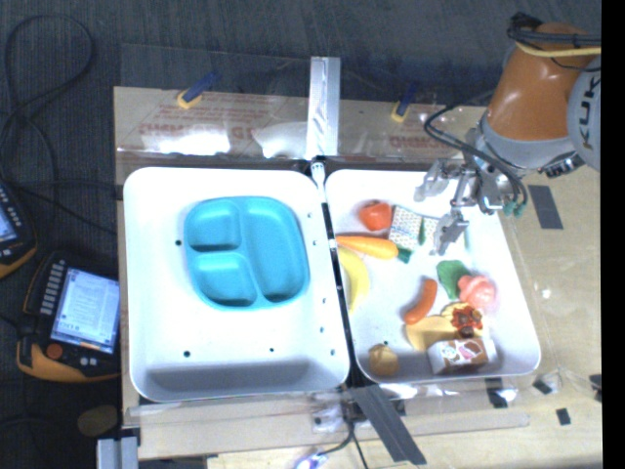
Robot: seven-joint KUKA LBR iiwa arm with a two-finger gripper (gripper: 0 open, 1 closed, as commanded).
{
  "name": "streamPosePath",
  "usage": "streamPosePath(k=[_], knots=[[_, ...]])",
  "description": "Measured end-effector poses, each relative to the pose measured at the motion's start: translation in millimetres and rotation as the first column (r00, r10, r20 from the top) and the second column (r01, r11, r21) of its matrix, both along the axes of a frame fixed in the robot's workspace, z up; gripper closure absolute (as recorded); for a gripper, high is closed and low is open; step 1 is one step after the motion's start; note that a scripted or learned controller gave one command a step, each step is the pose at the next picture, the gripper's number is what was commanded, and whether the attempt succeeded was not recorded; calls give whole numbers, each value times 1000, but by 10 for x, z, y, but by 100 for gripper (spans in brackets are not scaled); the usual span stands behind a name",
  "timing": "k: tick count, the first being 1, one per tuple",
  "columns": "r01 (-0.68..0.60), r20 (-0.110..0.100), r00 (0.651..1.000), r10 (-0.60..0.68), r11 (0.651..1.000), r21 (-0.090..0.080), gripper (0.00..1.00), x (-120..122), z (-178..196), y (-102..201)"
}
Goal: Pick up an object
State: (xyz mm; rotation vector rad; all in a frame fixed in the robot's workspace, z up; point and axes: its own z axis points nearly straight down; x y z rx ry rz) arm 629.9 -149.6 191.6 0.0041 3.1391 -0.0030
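Overhead, end effector point(455, 206) hovers spread near right bin's point(521, 306) far edge, gripping nothing.

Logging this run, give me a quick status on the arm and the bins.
Gripper open, above right bin's back. Nothing held. Toy food clustered below; blue tray in left bin.

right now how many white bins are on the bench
2. The left bin holds a blue divided tray. The right bin holds the toy food, with the gripper above its far end.
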Motion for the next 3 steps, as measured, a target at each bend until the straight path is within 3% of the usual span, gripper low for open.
streamPosePath(k=[1, 2, 3], knots=[[-174, 8, 985, 174, 985, -5, 0, -641, -1017, 215], [-174, 8, 985, 174, 985, -5, 0, -641, -1017, 215], [-356, 0, 935, 356, 935, -1, 0, -983, -515, -623]])
